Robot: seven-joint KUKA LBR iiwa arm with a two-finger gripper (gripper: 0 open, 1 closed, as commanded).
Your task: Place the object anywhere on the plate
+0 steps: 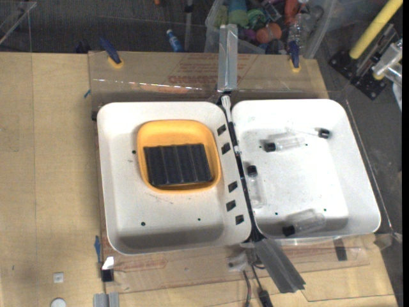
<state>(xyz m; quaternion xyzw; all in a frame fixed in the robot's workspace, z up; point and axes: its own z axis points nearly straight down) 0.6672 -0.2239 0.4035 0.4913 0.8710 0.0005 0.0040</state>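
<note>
Judging by how things lay, the task looked done, since the dark ribbed block (177, 164) rested flat on the orange plate (148, 136) in the left bin (115, 171), while the state of the claw could not be told.

Orange plate (148, 135) w/ black ribbed object (177, 164); white bins (115, 171).

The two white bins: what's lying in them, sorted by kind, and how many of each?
Yellow plate: 1, in the left bin
Black ridged slab: 1, on the plate
Clear tubes with black caps: 3, in the right bin: one at the back, one by the divider, one at the front
Total: 5
</note>
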